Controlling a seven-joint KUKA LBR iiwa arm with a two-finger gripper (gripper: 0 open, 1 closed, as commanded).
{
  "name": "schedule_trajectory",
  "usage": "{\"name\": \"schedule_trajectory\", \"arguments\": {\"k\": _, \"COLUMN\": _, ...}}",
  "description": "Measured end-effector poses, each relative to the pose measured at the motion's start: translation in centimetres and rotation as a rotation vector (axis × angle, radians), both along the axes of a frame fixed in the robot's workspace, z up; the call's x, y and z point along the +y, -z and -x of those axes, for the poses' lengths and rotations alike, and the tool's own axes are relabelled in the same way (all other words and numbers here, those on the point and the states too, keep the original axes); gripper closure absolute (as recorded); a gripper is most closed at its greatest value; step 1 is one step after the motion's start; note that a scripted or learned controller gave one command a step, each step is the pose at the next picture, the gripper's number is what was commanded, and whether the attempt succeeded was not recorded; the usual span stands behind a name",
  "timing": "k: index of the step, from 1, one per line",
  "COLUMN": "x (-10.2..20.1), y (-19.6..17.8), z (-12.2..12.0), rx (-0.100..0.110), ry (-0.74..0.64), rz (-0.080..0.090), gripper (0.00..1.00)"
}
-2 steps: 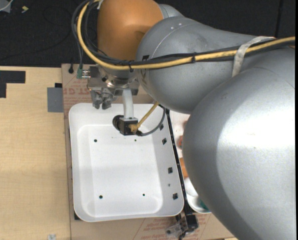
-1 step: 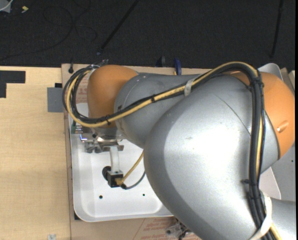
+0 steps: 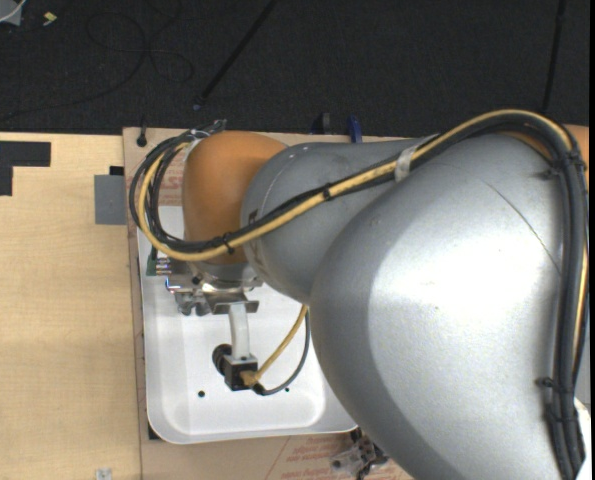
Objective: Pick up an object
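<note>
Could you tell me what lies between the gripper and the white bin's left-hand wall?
Only bare white floor, in the camera view, separates the gripper from that wall.

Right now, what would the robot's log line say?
arm: over white bin | white bin: partly covered | grasp: cannot tell

One camera sits above the counter [image 3: 47,298] and looks down at a slant. The arm [image 3: 457,298] passes close beneath it, covering the frame's right and centre. A white bin [image 3: 192,408] shows lower centre-left, with dark floor [image 3: 277,38] along the top.
</note>
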State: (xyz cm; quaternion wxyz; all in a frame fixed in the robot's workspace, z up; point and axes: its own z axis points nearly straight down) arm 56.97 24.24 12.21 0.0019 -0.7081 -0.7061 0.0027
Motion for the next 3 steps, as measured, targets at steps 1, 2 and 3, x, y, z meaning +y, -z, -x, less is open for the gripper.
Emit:
{"name": "schedule_trajectory", "arguments": {"k": 1, "x": 0.0, "y": -16.2, "z": -2.7, "rx": -0.022, "ry": -0.004, "rz": -0.007, "gripper": 1.00}}
{"name": "schedule_trajectory", "arguments": {"k": 2, "x": 0.1, "y": -11.5, "z": -7.5, "rx": -0.004, "ry": -0.003, "rz": 0.001, "gripper": 1.00}}
{"name": "schedule_trajectory", "arguments": {"k": 3, "x": 0.0, "y": 4.2, "z": 0.4, "rx": 0.002, "ry": -0.002, "rz": 0.003, "gripper": 1.00}}
